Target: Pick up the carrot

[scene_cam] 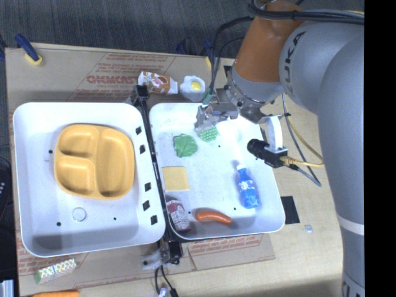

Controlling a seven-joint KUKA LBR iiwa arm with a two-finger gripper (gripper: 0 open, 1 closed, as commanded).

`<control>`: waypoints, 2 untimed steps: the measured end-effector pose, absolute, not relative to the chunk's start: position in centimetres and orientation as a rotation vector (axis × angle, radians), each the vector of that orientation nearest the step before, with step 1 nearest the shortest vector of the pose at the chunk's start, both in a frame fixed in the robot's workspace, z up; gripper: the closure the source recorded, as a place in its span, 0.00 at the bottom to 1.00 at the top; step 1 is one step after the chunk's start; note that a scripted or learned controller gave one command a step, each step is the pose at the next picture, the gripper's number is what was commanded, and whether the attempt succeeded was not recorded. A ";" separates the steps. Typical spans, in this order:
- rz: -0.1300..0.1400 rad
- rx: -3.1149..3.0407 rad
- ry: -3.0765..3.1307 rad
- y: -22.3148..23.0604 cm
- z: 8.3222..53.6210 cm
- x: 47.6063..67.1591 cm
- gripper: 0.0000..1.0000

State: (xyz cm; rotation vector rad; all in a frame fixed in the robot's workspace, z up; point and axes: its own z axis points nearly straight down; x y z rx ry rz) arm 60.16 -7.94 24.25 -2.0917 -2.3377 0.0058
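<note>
We see the carrot lying flat in the right bin, close to that bin's near edge and roughly midway along it. Its long axis runs almost parallel to that edge. A small dark-and-white packet sits just beside the carrot's left end, against the bin's near-left corner. A blue bottle lies further in, toward the bin's right edge, near the carrot but apart from it. The floor between the carrot's right end and the near-right corner is bare.

We note a yellow square slice near the left edge of the same bin, and a green leafy piece beyond it toward the middle. The central floor between the slice and the bottle is open.

The gripper hangs over the far part of the right bin, well apart from the carrot. A small green dotted piece sits right at its tip; we cannot tell how wide the fingers stand or whether they hold that piece.

The left bin carries a yellow divided tray near its centre. Two small items rest on the cardboard sheet beyond the bins: a carton and a fried egg toy.
</note>
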 end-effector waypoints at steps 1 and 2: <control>0.007 -2.336 -2.094 -2.0 19.1 57.9 1.00; 0.009 -2.421 -1.995 8.4 21.0 52.7 1.00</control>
